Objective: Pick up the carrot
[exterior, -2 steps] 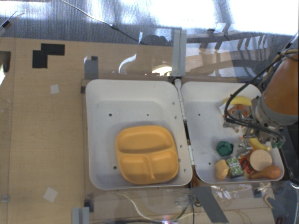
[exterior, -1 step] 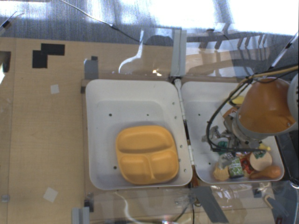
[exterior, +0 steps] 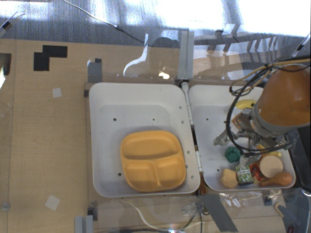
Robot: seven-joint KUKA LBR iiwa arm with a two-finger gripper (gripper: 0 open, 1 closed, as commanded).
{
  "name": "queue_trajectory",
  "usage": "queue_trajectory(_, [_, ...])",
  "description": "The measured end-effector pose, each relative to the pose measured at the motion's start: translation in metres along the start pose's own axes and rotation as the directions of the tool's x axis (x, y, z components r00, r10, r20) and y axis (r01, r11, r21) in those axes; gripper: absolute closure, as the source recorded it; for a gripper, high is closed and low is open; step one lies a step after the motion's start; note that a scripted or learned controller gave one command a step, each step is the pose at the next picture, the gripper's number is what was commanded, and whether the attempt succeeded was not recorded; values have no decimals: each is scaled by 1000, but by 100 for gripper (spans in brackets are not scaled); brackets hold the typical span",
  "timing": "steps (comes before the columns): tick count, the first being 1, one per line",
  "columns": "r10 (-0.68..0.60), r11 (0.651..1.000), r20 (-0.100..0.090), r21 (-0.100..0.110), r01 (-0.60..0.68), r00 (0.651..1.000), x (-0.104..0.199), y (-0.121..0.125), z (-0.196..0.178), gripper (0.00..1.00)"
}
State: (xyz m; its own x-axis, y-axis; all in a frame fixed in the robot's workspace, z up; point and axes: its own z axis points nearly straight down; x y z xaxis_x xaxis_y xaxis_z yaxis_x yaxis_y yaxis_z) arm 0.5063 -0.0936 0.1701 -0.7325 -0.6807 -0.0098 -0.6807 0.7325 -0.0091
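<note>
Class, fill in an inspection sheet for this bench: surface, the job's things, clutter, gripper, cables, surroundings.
Surface: left bin and right bin side by side on a wooden bench.
Job's things: orange, carrot-like item in the right bin's near right corner.
Clutter: yellow tray in the left bin; green item, small bottle, round item, yellow piece.
Gripper: arm above the right bin; fingers hidden.
Cables: black loops at the wrist.
Surroundings: black markers on the bench.

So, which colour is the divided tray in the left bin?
Yellow-orange; the divided tray shows clearly in the camera view.
</note>
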Motion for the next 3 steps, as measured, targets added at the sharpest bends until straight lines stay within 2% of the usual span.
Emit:
queue_trajectory(1, [103, 995, 4, 3, -103, 995, 3, 12, 59, 0])
queue_trajectory(2, [233, 973, 1, 4, -233, 973, 20, -15, -16, 0])
queue_trajectory(3, [296, 955, 2, 1, -296, 955, -1, 8, 72, 0])
